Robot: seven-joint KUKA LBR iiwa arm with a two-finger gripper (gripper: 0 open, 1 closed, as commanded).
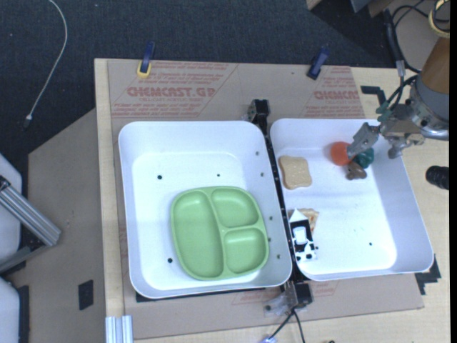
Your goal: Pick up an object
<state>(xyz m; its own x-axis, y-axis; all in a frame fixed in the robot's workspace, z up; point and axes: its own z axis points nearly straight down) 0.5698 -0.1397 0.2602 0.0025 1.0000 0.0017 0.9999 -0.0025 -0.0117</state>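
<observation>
The gripper [378, 145] hovers at the right bin's [385, 259] two o'clock corner, fingers spread, beside an orange ball [338, 152]; toast slice [295, 171] lies at nine o'clock.

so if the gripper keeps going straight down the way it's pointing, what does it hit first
Probably the small cluster under the gripper: the orange-red object and a teal piece beside it. Depth is unclear from this slanted view.

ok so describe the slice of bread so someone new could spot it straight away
Look in the right-hand white bin, close to its left wall by the divider. The slice of bread lies flat there, tan and squarish, unlike the round orange-red object further right beside the gripper.
</observation>
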